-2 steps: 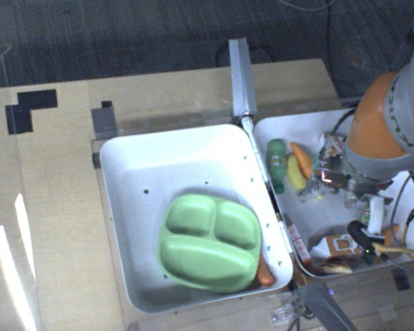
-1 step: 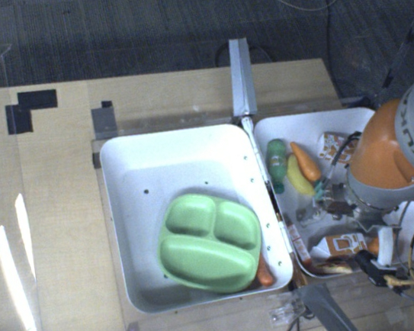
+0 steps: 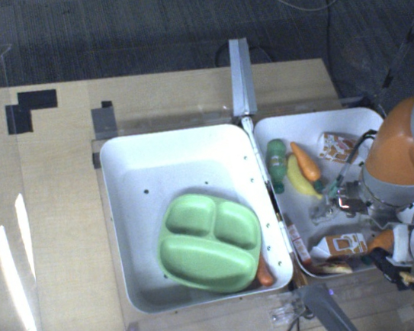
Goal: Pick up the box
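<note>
The gripper point(image 3: 336, 202) hangs mid-bin, between the box point(image 3: 337, 146) at 12 o'clock and a carton point(image 3: 344, 243) at 6; jaw state unreadable.

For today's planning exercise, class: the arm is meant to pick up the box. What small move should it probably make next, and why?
Probably shift the gripper toward the near edge of the right bin and over the box lying there. The gripper hovers mid-bin, nearer the banana and carrot, with the box apart from it. A second box lies by the far wall, so either could serve.
</note>
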`<state>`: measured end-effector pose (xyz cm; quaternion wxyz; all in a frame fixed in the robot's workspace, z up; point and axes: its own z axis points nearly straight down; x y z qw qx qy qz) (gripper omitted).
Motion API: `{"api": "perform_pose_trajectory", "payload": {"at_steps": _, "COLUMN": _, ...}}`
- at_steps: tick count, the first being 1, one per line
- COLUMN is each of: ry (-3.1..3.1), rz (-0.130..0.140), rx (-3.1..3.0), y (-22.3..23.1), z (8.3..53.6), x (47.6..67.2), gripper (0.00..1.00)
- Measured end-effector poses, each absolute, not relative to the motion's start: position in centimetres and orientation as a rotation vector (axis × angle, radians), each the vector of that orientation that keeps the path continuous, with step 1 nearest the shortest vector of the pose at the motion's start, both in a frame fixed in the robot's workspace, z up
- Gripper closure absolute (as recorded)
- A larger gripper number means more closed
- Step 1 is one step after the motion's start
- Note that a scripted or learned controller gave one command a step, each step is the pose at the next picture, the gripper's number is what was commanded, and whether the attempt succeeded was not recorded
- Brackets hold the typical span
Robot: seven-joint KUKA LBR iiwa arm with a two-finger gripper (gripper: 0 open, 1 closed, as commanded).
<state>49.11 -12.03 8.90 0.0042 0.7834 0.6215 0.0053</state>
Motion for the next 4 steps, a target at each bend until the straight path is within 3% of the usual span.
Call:
{"api": "perform_pose_trajectory", "payload": {"at_steps": 1, "ry": 1.973, "rz": 0.015, "rx": 2.435, "y": -9.3, "z": 8.8, "x": 55.9, "gripper": 0.00}}
{"api": "perform_pose_trajectory", "payload": {"at_steps": 2, "ry": 2.103, "rz": 0.013, "rx": 2.321, "y": -11.8, "z": 8.9, "x": 49.4, "gripper": 0.00}}
{"api": "perform_pose_trajectory", "payload": {"at_steps": 3, "ry": 2.119, "rz": 0.015, "rx": 2.304, "y": -8.4, "z": 8.9, "x": 50.5, "gripper": 0.00}}
{"api": "perform_pose_trajectory", "payload": {"at_steps": 4, "ry": 2.209, "rz": 0.013, "rx": 2.221, "y": -8.3, "z": 8.9, "x": 56.7, "gripper": 0.00}}
